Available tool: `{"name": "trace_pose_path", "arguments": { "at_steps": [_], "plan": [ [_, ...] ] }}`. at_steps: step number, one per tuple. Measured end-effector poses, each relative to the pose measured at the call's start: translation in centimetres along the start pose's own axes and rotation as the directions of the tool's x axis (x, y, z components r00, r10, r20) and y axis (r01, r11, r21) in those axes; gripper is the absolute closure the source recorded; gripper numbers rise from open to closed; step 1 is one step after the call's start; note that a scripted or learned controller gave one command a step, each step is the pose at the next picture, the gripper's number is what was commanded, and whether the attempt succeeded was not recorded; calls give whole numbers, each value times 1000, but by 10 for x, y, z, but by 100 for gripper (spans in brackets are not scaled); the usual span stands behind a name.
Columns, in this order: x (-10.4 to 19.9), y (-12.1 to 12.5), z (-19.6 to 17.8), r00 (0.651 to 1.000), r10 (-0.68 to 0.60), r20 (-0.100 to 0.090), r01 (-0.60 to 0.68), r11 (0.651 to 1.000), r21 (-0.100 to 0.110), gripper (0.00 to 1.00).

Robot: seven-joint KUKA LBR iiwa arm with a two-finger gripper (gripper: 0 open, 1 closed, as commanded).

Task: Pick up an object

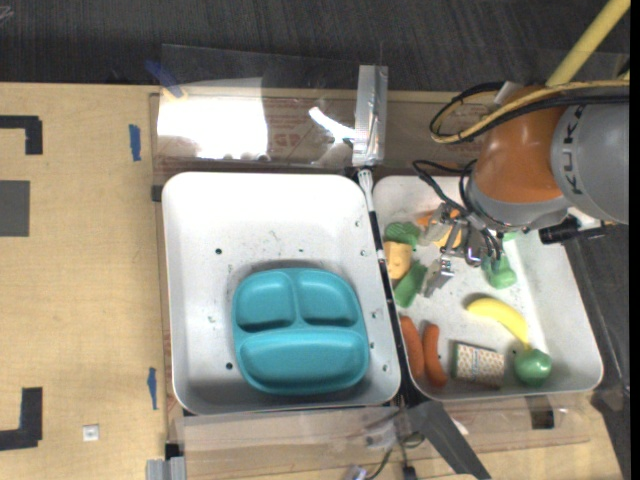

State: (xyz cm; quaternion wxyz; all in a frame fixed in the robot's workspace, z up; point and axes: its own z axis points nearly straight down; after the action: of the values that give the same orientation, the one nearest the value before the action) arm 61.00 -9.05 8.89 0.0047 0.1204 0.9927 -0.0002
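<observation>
My gripper (455, 266) hangs low over the upper middle of the right bin (575, 308), below the orange wrist band. It looks open, with bare bin floor between the fingers. A green toy piece (499, 272) lies just to its right. A green vegetable (401, 233), a yellow-brown piece (398, 260) and a green pickle (406, 287) lie along the bin's left wall, left of the gripper. Nearer the front are a banana (497, 316), a green apple (533, 366), a patterned can (478, 362) and two orange sausages (424, 352).
The left bin (190, 218) holds a teal divided plate (298, 330). The wall between the bins (377, 258) runs just left of the toy foods. Black cables (440, 183) loop above the gripper. A clear sheet (260, 118) lies behind the bins.
</observation>
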Motion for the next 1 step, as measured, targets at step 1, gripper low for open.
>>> {"name": "trace_pose_path", "arguments": {
  "at_steps": [1],
  "plan": [
    [45, -34, -1, 1000, 27, 1, -27, 1000, 0, 0]
  ]
}}
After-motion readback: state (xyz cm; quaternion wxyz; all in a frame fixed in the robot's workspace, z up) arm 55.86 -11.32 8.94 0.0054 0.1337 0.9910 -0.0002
